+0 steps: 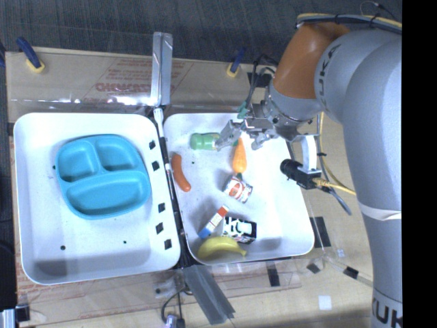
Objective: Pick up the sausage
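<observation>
The sausage (179,171), a reddish-orange link, lies near the left wall of the right bin (290,210), slanted slightly. My gripper (244,136) hovers in the upper middle of that bin, well to the right of the sausage and farther back. It is open: its fingers (228,134) stand spread, with nothing gripped between them. An orange carrot (239,157) lies just below the fingertips.
A green object (202,141) lies left of the gripper. A small can (238,189), a tube (214,222), a black-and-white box (240,229) and a banana (220,248) fill the bin's front. The left bin (34,183) holds a blue divided plate (102,175).
</observation>
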Robot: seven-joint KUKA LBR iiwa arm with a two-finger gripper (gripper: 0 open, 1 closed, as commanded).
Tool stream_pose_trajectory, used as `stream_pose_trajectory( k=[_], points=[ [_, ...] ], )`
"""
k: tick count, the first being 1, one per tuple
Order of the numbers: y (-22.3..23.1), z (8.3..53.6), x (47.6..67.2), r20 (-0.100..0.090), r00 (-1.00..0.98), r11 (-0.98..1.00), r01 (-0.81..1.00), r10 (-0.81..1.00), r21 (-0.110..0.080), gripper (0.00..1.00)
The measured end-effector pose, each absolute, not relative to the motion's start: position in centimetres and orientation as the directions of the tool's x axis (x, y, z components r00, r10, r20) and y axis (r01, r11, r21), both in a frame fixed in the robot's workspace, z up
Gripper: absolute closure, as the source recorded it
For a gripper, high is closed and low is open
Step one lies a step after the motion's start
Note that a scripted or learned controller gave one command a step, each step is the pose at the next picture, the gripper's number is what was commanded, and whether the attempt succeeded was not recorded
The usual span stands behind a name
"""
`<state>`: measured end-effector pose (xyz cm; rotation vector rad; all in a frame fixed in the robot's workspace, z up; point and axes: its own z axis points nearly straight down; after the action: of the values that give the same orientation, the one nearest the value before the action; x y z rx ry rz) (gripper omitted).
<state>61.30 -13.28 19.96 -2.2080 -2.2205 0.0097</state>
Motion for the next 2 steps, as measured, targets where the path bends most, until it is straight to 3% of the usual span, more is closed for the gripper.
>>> stream_pose_trajectory(
  k=[1,2],
  points=[
    [-15.5,11.4,63.2,0.006,-0.286,0.286,0.958,0.958,-0.010,0.00],
    [-9.9,8.6,65.2,0.009,-0.306,0.306,0.952,0.952,-0.022,0.00]
  ],
)
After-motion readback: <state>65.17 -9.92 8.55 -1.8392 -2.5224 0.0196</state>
